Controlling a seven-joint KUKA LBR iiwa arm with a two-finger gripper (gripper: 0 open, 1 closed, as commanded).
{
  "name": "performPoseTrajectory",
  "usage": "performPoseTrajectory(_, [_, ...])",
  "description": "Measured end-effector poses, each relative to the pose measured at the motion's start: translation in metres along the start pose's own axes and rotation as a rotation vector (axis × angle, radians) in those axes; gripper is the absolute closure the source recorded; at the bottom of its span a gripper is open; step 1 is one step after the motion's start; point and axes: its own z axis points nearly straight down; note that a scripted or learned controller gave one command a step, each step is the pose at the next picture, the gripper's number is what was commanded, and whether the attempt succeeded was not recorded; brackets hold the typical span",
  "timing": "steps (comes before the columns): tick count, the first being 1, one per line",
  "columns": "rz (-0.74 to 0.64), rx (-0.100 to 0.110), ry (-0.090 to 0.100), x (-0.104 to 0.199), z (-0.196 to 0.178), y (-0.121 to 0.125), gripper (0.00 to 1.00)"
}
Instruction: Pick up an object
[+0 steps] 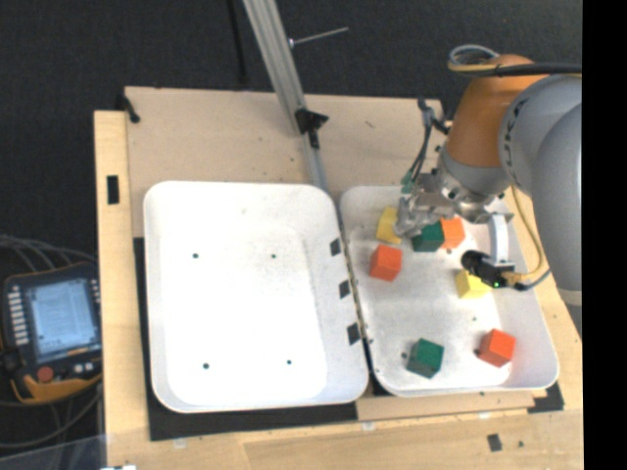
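Observation:
The right bin holds several small blocks. My gripper hangs low over its far end, right above a green block, with a yellow block to its left and an orange block to its right. An orange-red block lies nearer the bin's left wall. A yellow block sits at mid right, a green block and an orange-red block near the front. The wrist hides the fingertips.
The left bin sits beside the right one, joined by black clips. A slanted metal pole rises behind the bins. A pendant with a screen lies off the bench at the left.

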Motion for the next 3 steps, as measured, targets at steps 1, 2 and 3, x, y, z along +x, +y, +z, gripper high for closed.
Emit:
performPoseTrajectory(1, [-0.004, -0.003, 0.002, 0.004, -0.057, -0.007, 1.00])
performPoseTrajectory(2, [-0.010, -0.004, 0.001, -0.002, -0.104, 0.001, 1.00])
performPoseTrajectory(3, [-0.010, -0.004, 0.002, -0.003, -0.159, 0.003, 1.00])
